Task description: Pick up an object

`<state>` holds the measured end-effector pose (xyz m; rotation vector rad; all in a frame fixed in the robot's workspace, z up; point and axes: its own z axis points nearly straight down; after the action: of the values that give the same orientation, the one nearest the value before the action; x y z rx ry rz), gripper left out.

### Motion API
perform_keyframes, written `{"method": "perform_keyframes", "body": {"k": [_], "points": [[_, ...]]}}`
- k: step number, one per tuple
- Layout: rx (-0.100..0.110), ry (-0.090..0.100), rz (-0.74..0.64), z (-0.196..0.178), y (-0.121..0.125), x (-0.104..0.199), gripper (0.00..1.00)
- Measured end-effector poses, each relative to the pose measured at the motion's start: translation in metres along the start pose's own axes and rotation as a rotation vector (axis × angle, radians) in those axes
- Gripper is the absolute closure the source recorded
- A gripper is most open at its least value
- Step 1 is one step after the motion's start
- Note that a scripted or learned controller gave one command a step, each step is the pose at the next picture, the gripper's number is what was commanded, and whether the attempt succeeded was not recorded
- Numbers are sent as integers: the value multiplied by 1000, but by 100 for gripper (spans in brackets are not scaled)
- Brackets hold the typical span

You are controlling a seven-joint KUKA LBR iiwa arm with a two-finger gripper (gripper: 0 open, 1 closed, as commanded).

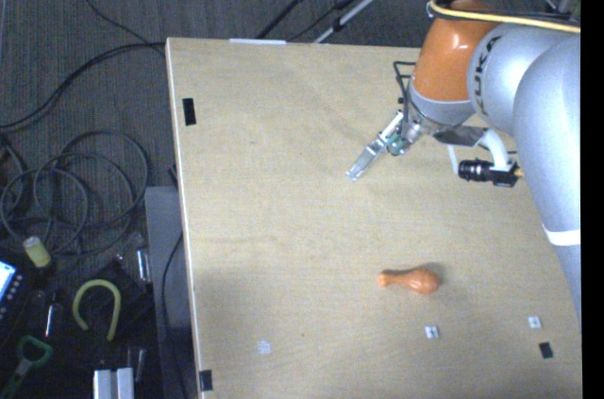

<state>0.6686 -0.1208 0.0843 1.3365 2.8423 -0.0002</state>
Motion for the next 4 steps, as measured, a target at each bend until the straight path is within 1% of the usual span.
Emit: {"method": "perform_keyframes", "body": {"k": [1, 2, 3, 4], "points": [[-6, 3, 1, -9, 2, 1, 100], [-2, 1, 75, -100, 30, 39, 100], [1, 1, 514, -99, 46, 56, 100], [2, 0, 515, -99, 46, 56, 0]]}}
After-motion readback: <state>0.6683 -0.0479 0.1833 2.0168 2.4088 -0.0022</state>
